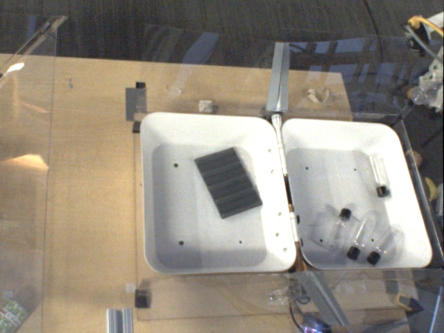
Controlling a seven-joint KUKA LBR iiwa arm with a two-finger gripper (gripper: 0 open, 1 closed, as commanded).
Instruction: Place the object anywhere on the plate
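Wooden tabletop (pixel 69 186), two white bins side by side. Whether hand is open or shut cannot be told; nothing is seen held. Small clear bottles (pixel 361 238) with black caps are heaped in right bin (pixel 347 125), on side where arm comes in. One bottle (pixel 379 175) lies apart: best picked first, gripped across its middle. Dark ribbed plate (pixel 227 182) lies in left bin (pixel 208 120), past middle wall. Bottle must be lifted high over that wall, then set down softly, since it may roll.
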